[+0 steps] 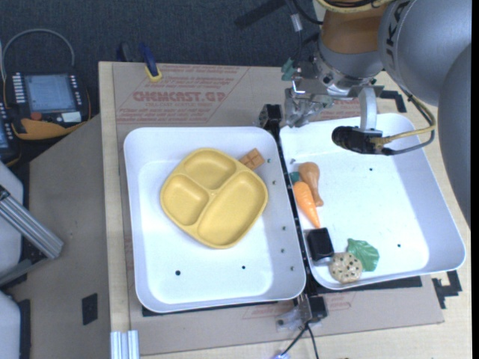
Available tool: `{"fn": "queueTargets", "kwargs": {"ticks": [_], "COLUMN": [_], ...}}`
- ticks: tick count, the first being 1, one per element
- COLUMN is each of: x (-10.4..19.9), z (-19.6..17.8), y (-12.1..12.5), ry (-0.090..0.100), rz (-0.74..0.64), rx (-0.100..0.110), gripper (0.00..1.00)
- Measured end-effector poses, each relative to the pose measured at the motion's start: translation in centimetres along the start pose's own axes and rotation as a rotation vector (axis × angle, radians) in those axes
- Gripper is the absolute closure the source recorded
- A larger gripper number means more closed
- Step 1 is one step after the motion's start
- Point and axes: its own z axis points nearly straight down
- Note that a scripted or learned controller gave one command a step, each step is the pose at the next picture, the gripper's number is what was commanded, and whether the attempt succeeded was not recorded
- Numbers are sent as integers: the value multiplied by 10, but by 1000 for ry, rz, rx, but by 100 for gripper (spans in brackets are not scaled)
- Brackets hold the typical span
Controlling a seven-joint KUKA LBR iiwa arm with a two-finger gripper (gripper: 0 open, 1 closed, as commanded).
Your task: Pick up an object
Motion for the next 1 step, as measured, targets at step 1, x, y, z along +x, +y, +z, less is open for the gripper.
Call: {"fn": "queueTargets", "kwargs": {"ticks": [1], "x": [52], "z": [0], "y": [-7], "ry": [0], "rz": [-1], "rx": [-1], "gripper": [100]}}
